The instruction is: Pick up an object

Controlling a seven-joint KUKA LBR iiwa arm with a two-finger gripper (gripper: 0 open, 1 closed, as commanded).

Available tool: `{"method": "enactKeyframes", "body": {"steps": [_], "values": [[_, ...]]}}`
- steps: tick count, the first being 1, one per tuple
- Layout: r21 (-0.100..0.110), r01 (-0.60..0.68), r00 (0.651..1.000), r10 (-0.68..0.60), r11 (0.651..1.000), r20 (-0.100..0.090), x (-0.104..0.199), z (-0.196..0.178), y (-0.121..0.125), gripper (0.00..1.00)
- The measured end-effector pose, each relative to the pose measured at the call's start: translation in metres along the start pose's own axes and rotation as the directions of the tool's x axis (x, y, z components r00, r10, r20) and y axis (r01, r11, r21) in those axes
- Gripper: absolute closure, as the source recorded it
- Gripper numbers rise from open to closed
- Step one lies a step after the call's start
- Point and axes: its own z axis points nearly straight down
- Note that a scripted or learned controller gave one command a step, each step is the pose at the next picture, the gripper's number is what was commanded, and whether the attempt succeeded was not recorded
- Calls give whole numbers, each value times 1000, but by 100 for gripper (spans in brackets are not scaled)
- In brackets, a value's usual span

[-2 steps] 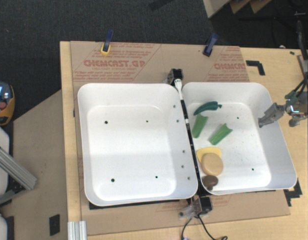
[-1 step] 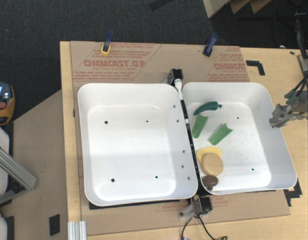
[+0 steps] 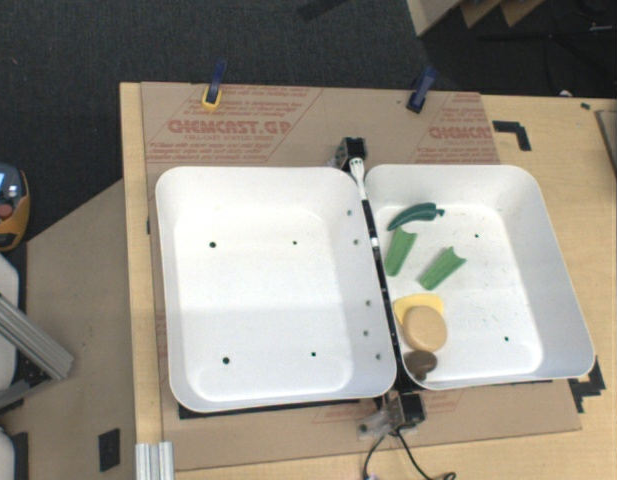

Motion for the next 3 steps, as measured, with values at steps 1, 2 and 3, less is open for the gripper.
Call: {"method": "enactKeyframes", "body": {"steps": [1,2,3], "values": [[15,8,1000,-8,1000,-9,78,-14,-17,100],[14,9,1000,-9,1000,-9,149,-44,-16,100],[20,9,1000,-9,1000,-10,224,-42,-17,100]]}}
